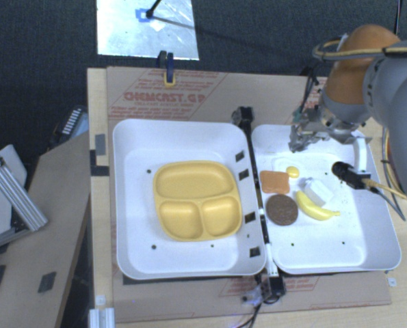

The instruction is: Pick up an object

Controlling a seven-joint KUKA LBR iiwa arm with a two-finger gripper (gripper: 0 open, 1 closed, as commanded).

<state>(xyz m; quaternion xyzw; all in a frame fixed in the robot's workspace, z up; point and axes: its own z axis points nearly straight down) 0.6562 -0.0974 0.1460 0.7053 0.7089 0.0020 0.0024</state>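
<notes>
camera view: gripper point(303, 141) hangs over the far side of the right bin point(377, 251), honestly can't tell what state it's in.
targets: yellow knob point(292, 172), orange block point(275, 181), brown disc point(282, 210), banana point(316, 207) all sit nearer the camera than it.
risk: tight cluster, so it'd likely nudge a neighbour or pinch air.

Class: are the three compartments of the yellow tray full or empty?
Empty: the yellow tray shows bare yellow in all three compartments.
</notes>
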